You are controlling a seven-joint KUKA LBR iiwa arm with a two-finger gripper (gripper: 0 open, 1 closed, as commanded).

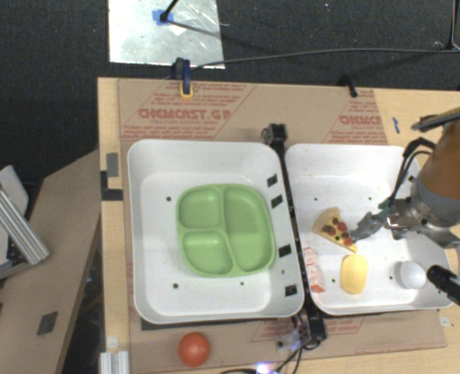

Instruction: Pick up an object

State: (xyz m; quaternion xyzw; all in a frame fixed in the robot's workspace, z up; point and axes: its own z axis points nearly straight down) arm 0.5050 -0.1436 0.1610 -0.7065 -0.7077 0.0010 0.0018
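The gripper (367, 226) reaches low into the right bin (346, 162), its tip just right of the pizza slice (335, 228) and touching or nearly touching its edge; that slice looks like the chosen object. Whether the fingers are spread or pressed together I cannot tell, since they blur into one grey tip. Nothing shows between them, so the slice lies flat on the bin floor. Just below the slice sits a yellow piece (354, 274), and a white ball (408, 273) right of that. Well left of the slice, the left bin (148, 209) carries a green tray (225, 230).
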